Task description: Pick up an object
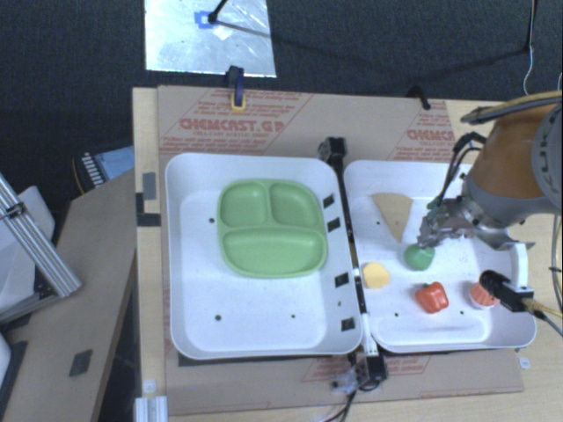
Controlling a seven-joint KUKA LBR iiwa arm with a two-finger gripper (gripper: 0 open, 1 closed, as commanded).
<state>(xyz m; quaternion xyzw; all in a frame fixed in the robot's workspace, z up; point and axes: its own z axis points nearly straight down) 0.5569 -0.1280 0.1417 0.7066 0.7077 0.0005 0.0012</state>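
In the right bin (440, 328) lie a green round object (419, 257), a tan wedge (394, 211), a yellow piece (376, 275), a red pepper-like piece (431, 297) and a small orange-white piece (481, 295). My gripper (433, 234) hangs at the upper right side of the green object, right at it or just above. The arm comes in from the right, its orange band above the wrist.
The left bin (189, 323) holds a green divided plate (270, 228). A black clip-lined divider (347, 244) separates the bins. Cardboard lies under both. A black part of the arm (501, 290) sits low by the right bin's right side.
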